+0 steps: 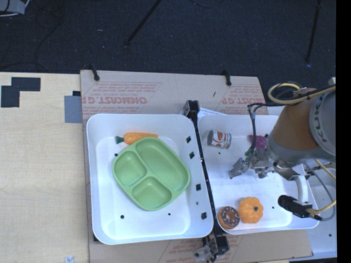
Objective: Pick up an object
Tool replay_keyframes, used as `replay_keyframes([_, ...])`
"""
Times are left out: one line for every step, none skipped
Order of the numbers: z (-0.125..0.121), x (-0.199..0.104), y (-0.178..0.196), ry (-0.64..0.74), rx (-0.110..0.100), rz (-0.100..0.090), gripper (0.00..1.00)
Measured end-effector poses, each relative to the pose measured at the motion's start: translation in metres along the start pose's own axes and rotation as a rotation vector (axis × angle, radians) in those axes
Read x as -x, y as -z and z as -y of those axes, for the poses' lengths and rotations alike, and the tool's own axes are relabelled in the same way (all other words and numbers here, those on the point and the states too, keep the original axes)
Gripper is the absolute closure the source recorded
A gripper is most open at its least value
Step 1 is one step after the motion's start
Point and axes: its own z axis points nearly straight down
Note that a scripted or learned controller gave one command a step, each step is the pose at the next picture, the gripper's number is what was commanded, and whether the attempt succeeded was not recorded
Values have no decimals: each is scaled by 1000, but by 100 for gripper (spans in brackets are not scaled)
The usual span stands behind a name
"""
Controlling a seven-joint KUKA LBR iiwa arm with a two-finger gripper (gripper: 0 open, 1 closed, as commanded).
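Pincer (239,170) hovering low in right bin (274,223), reaching between can (219,139) and pumpkin (250,210); can't tell how open, nothing visibly held. Approach step; next probably needing to line up over one object and descend.

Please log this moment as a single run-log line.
gripper: over right bin, nothing seen held | nearest: can | also: pumpkin, donut | left bin: green plate, carrot

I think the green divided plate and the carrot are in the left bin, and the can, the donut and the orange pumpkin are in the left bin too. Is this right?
Not quite. The camera view shows the can, the donut and the orange pumpkin in the right bin. The green divided plate and the carrot are in the left bin.
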Motion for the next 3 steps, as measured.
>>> replay_keyframes([2, 1, 10, -6, -7, -3, 100])
replay_keyframes([1, 1, 74, 1, 1, -1, 100])
replay_keyframes([-7, 4, 133, 1, 1, -1, 100])
